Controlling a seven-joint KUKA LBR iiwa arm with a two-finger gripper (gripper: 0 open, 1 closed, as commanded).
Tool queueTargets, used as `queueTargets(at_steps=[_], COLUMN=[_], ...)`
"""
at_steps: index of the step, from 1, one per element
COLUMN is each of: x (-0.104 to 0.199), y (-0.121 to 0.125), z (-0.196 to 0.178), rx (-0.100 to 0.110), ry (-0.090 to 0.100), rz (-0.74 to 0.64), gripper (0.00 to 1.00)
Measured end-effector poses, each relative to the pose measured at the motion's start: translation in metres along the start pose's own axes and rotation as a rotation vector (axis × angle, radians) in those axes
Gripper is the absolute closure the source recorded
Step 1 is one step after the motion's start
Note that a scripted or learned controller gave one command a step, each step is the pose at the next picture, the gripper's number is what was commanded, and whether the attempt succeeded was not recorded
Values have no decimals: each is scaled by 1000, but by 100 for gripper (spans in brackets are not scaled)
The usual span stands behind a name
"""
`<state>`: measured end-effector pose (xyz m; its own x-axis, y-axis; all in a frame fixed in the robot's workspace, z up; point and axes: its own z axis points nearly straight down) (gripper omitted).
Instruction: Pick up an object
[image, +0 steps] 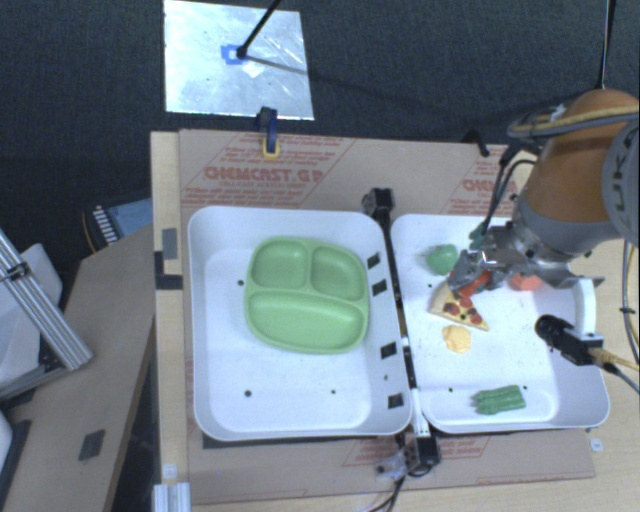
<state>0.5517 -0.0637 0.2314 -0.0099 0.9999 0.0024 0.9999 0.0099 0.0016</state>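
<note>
**A:** What's in the right bin (545, 375), starting from the front?

**B:** Closest to the camera is a green pod (498, 400), lying flat near the front wall. Behind it there's a small yellow lump (457, 339), and just past that a pizza slice (460, 308) lying flat, close to the divider between the bins. The lump and the slice are just beside each other. I can't make out whether they touch.

**A:** And the gripper?

**B:** The gripper (468, 278) is down low over the far end of the slice, with the arm coming in from the right. Whether it's spread or pinched, I honestly can't tell. It's a jumble of metal and red from this angle. I also can't tell if it's touching the slice, and the slice looks like it's lying on the bin floor.

**A:** Anything further back?

**B:** A green blob (438, 258) just beyond the gripper, toward the divider. There's also a red bit (525, 282) peeking out on the gripper's other side, mostly hidden by the wrist.

**A:** Left bin?

**B:** The left bin (220, 385) has a pale green divided plate (305, 295) sitting roughly in the middle, right way up, with nothing on it. Both bins rest on a cardboard sheet (300, 165) on the desk (115, 340). At the sheet's far edge there's a yellow clamp (269, 140), and beyond that a silvery panel (238, 60).
</note>
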Motion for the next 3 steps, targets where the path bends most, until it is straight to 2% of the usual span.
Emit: queueTargets(at_steps=[1,3], x=[52,157], y=[15,48], z=[11,-1], rx=[0,-2], ry=[0,0], rz=[0,0], gripper=[100,100])
